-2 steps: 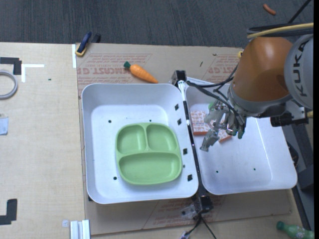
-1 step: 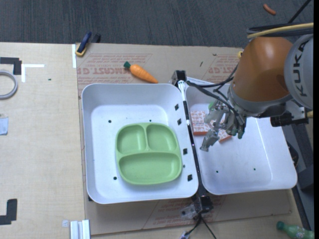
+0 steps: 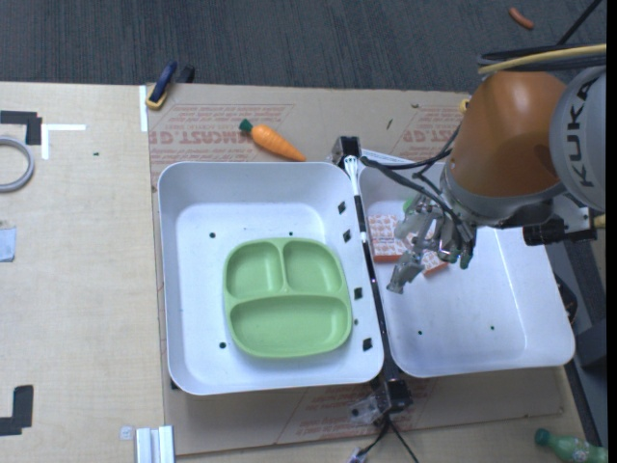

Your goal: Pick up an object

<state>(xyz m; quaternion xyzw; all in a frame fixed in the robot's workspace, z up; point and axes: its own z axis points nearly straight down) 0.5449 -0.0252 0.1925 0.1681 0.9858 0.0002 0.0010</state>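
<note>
From the overhead camera, two shallow white bins sit side by side on a cardboard-covered bench. The left bin [image 3: 183,287] holds one green plate [image 3: 286,298] divided into three sections, lying flat near the bin's middle. The right bin [image 3: 501,340] holds one small packet [image 3: 384,236], white with red print, lying flat against the bin's left wall; its long axis runs roughly from the far edge toward the near edge. A bit of red shows just beside my fingertips, too hidden to name.

I am the one arm, reaching in from the right, with my orange band above the right bin. My gripper [image 3: 416,263] hangs low over that bin's left part, just right of the packet. I cannot tell whether my jaws are open or closed.

Outside the bins, one toy carrot [image 3: 274,141] lies on the cardboard behind the left bin, its green top pointing left.
</note>
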